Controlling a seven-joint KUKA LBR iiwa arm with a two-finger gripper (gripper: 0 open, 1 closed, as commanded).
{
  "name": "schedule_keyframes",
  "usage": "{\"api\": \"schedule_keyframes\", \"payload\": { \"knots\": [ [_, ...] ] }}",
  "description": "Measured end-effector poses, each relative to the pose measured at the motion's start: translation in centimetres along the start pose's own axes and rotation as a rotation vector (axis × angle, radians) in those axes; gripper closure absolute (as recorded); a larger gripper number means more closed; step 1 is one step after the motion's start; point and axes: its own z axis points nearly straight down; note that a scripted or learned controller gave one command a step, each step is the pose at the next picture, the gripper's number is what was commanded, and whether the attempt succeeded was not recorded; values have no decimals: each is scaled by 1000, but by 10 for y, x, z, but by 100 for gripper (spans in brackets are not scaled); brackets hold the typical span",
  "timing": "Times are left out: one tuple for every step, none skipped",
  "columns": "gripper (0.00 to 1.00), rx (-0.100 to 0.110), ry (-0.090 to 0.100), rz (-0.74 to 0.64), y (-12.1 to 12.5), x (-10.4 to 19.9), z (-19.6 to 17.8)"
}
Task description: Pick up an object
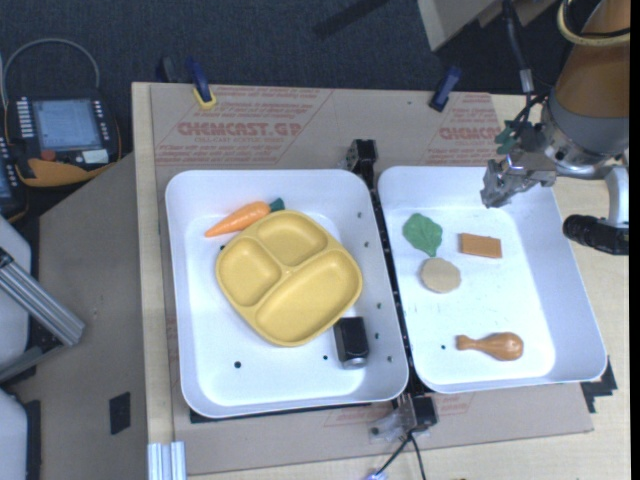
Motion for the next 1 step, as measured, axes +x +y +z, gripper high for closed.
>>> {"api": "schedule_keyframes", "payload": {
  "knots": [
    [100,0,1,-2,-2,62,2]
  ]
}}
